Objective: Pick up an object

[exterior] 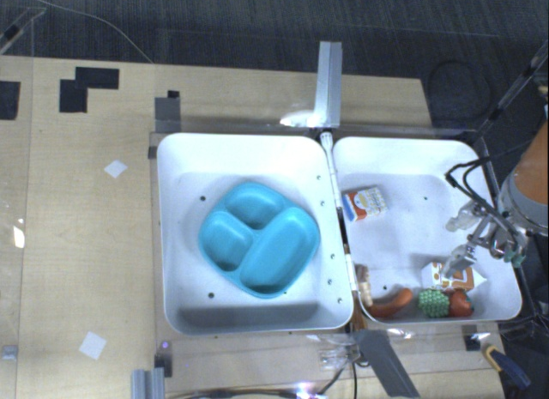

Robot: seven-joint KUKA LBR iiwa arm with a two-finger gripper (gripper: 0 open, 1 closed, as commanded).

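My gripper (457,243) hangs over the right side of the right bin (403,153), coming in from the right edge. It is open, and only bin floor shows between its fingers. Just below it a small orange and white carton (452,277) stands against the front wall. Along that wall lie a red-brown sausage (391,301), a green bumpy piece (433,302) and a red piece (461,303). Another small white and orange carton (365,202) lies near the bin's left wall.
The left bin (184,174) holds a blue divided plate (259,238). A metal post (329,84) rises behind the divider between the bins. Black cables (472,174) loop over the right bin's far right corner.
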